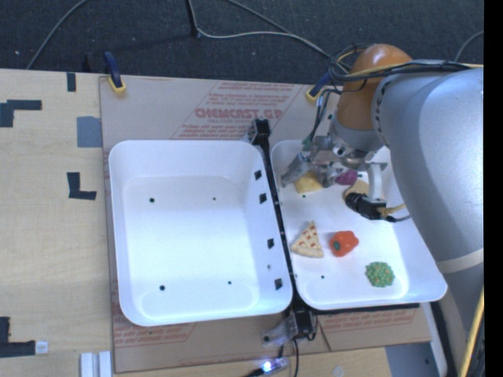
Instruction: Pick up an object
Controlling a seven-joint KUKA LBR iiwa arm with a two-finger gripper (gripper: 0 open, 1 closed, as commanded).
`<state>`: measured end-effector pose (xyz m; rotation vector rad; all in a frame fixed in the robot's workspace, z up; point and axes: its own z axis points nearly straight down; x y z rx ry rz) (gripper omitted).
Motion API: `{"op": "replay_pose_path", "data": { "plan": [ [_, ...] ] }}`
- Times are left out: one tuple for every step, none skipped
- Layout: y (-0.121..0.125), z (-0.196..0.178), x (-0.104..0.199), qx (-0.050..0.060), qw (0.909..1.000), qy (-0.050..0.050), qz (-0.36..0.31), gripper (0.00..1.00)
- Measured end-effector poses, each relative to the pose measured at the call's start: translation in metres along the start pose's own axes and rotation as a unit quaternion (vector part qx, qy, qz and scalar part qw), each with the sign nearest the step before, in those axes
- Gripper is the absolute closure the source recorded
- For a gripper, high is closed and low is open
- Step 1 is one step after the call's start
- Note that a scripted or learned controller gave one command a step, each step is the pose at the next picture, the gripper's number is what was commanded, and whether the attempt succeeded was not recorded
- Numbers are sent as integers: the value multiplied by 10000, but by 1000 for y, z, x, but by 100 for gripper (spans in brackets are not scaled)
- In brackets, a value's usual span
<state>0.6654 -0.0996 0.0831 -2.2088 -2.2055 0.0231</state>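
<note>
Four small toys lie in the right bin (pixel 409 289); the tool (pixel 314 167) hangs at twelve o'clock, over a yellow block (pixel 309 184). Its grip cannot be told. Block looks light, stiff; pinch its flat sides.

A: Any writing you can make out?

B: Red print on the cardboard sheet (pixel 228 112) under the two bins, along its far edge. It sits upside down from this side.

A: What does it say?

B: The big line looks like "CHEMCAST GP", though the letters are soft. The smaller red lines beside it are too blurred to read.

A: Anything else?

B: Nothing legible.
</note>
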Motion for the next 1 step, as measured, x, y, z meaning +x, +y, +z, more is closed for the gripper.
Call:
{"op": "replay_pose_path", "data": {
  "plan": [
    [2,-12,-1,-106,9999,-33,-14,100]
  ]
}}
